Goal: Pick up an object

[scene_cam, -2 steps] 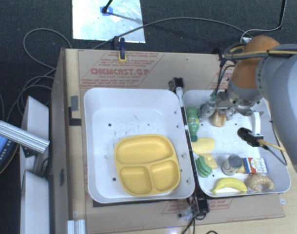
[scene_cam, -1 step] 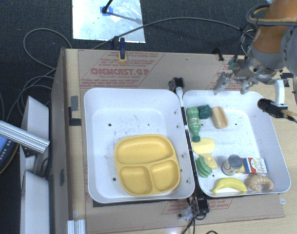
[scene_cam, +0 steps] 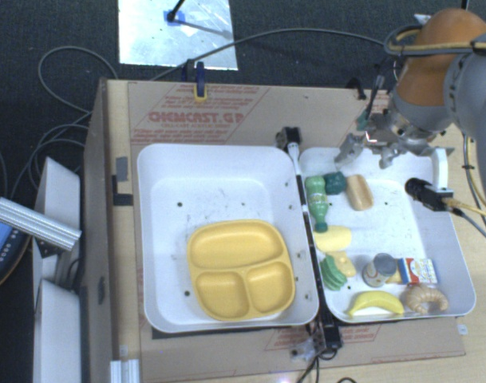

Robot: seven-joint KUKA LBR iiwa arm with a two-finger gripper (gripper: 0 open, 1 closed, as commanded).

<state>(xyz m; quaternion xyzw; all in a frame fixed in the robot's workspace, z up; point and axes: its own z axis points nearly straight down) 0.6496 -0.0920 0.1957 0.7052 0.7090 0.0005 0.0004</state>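
Note:
My gripper (scene_cam: 365,150) hovers over the far end of the right bin (scene_cam: 446,246), its fingers spread with nothing between them. Just in front of it lie a tan bread roll (scene_cam: 359,191), a teal lump (scene_cam: 335,183) and a green bottle (scene_cam: 316,199). Farther toward the front are a pale yellow piece (scene_cam: 335,239), a green vegetable (scene_cam: 333,272), a grey can (scene_cam: 379,270), a small red, white and blue box (scene_cam: 419,271), a banana (scene_cam: 376,302) and a brown pastry (scene_cam: 425,297).
The left bin (scene_cam: 167,182) holds a yellow divided tray (scene_cam: 241,268) at its front. A ridge (scene_cam: 302,206) separates the two bins. Cables run along the bench behind the bins.

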